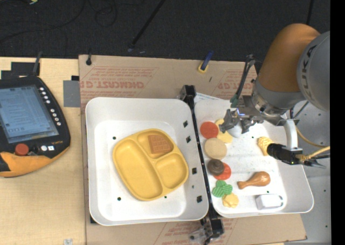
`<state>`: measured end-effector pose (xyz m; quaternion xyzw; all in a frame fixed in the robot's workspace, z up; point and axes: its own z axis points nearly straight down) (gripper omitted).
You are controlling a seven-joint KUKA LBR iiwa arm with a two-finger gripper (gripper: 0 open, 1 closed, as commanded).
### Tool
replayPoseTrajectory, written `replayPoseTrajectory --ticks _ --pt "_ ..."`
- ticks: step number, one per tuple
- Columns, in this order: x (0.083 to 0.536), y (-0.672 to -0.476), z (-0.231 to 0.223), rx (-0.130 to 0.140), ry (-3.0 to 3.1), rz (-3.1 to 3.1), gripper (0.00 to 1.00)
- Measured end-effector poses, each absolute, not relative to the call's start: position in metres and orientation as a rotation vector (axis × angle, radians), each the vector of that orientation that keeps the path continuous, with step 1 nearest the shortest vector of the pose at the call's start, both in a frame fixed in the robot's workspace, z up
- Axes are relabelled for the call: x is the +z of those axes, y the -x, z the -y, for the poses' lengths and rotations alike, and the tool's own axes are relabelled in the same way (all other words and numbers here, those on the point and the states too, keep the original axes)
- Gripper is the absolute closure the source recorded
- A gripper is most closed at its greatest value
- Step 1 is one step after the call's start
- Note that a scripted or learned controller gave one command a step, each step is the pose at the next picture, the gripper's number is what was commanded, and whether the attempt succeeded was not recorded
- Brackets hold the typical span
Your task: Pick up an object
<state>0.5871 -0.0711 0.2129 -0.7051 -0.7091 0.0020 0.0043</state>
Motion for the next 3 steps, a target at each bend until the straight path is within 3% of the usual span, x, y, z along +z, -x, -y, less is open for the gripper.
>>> replayPoseTrajectory --ticks 3 --pt "0.230 -0.598 -0.072 0.007 2.213 2.223 1.00"
